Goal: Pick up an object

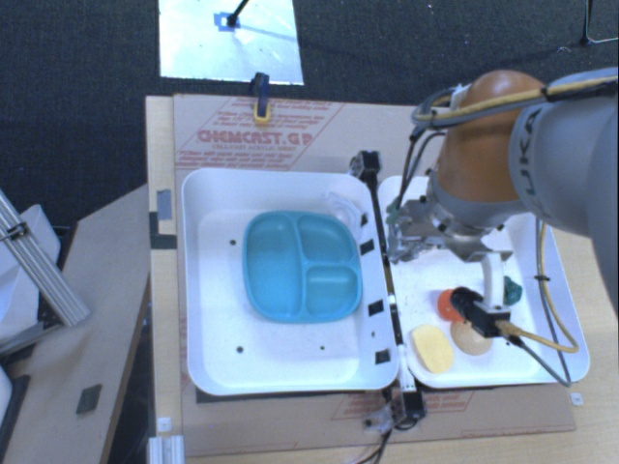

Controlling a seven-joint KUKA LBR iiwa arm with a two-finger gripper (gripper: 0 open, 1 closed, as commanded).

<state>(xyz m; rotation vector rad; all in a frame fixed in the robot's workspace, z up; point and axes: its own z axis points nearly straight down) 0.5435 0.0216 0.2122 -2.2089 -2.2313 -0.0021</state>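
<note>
Your end effector [411, 238] hangs low in the right bin [423, 288] beside its left wall, the arm [484, 153] bent down over it from the right; you cannot tell how far open it is or what it touches. Near it lie one yellow piece [432, 348], one orange piece [446, 303], one tan piece [471, 339] and one teal piece [512, 291]; the left bin [218, 288] holds one blue divided plate [302, 266]

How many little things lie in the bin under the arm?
4: yellow piece at the near edge, tan piece beside it, orange piece behind them, teal piece farther right. The arm may hide others.
</note>
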